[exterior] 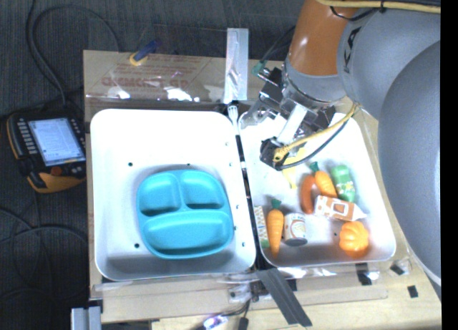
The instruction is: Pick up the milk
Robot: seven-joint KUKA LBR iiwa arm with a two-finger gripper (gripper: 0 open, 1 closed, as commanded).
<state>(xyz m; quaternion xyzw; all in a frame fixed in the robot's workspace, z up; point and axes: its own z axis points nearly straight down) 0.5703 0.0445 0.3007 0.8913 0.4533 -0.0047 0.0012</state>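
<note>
The milk (335, 209) is a small white carton with an orange label, lying on its side in the right bin (372, 171) near the front right. It is wedged between an orange vegetable toy (308, 191), a green toy (343, 181) and a small orange pumpkin (354, 238). My gripper (266, 107) hangs over the back left corner of the right bin, under the orange-banded wrist, well behind and to the left of the milk. Nothing shows in it.
A carrot (274, 226) and a white can (295, 228) lie at the front of the right bin, left of the milk. A blue divided plate (186, 212) sits in the left bin (114, 149). A teach pendant (46, 146) lies off the bench to the left.
</note>
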